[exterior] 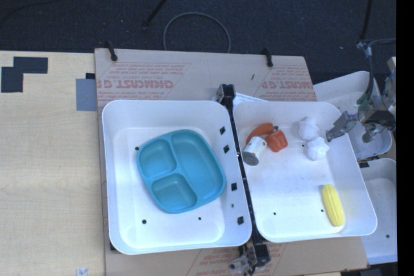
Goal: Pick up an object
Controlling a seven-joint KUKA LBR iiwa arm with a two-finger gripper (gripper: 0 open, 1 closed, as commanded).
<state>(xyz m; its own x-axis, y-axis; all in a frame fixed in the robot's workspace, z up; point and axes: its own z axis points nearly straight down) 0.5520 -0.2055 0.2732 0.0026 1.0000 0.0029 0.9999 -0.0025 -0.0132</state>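
The right bin [291, 216] holds an orange toy [269, 136] with a white cylinder [253, 150] leaning against it near the divider. Two white crumpled lumps [308, 128] [317, 149] lie toward the bin's far right. A yellow corn cob [333, 204] rests near the right front corner. My gripper [354, 127] hangs over the right bin's right rim, just right of the white lumps and apart from them. Nothing is seen held in it.
The left bin [123, 203] carries a blue divided plate [180, 169]. A black divider [234, 165] runs between the bins. Cardboard [194, 77] lies under both bins, and white sheeting [381, 191] sits to the right of the bench.
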